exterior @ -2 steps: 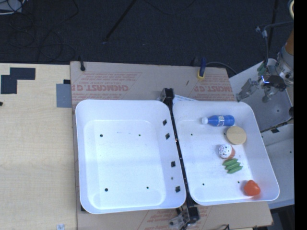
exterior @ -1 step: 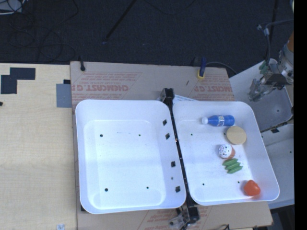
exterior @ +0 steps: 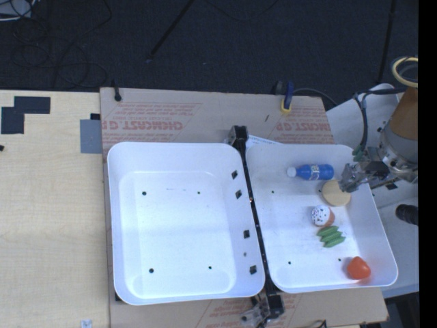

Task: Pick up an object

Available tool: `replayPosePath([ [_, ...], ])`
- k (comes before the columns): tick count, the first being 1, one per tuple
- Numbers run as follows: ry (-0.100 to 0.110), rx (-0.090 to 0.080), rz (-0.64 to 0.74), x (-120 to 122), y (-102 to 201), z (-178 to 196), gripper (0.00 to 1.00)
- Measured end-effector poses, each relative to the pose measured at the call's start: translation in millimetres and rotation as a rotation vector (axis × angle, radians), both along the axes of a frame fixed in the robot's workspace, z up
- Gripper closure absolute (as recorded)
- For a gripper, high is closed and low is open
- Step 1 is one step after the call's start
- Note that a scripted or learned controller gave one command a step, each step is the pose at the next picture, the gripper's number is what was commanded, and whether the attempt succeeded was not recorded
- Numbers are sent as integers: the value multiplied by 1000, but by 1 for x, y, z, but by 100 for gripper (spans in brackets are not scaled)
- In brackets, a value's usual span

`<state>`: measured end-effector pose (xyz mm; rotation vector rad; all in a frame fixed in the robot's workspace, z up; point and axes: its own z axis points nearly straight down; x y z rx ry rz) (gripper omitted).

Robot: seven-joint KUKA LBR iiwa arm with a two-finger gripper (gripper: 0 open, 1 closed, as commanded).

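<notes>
Camera view: looks down at a slant on two shallow white bins set side by side on a cardboard sheet.
Left bin [exterior: 123,183]: white floor with a few small dark dots; nothing lies on it.
Right bin [exterior: 287,251]: holds all the loose objects, gathered toward its right side.
Blue bottle [exterior: 313,172]: lies on its side near the far right corner of the right bin, white cap pointing left.
Tan disc [exterior: 335,193]: round and pale, at the right wall just below the bottle.
Spotted ball [exterior: 321,216]: white with dark dots and an orange patch, near the middle of the right side.
Green pods [exterior: 331,236]: a small green cluster just below the ball, touching or almost so.
Red-orange object [exterior: 358,268]: rounded, in the near right corner.
Arm: enters from the right, orange band showing at the edge.
Gripper [exterior: 353,178]: over the right wall of the right bin, just beside the tan disc.
Jaws: state cannot be told; nothing visibly sits between them.
</notes>
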<state>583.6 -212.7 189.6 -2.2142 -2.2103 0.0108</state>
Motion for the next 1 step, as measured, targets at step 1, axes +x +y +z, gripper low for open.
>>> replayPosePath([
  [1,-12,-4,1,4,-1,6,0],
])
